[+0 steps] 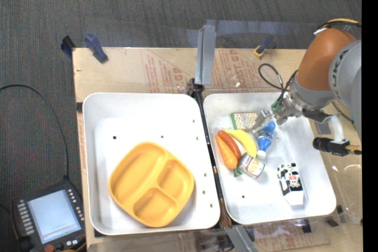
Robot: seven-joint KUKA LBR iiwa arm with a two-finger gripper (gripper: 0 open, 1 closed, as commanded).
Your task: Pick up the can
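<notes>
The can (253, 166) is small, with a white and red label, and lies in the right bin (313, 198) beside the lower end of the banana (244, 141). My gripper (267, 120) hangs over the upper middle of that bin, above the top of a blue bottle (265, 140) and next to a green patterned box (243, 120). It is well above and slightly right of the can, not touching it. The grey arm with its orange band (322, 65) reaches in from the right.
An orange carrot (227, 149) lies left of the banana, touching it. A black-and-white carton (290, 181) lies at the lower right of the right bin. A yellow divided plate (152, 184) sits in the left bin (97, 109). A vertical post (205, 62) stands behind the bins.
</notes>
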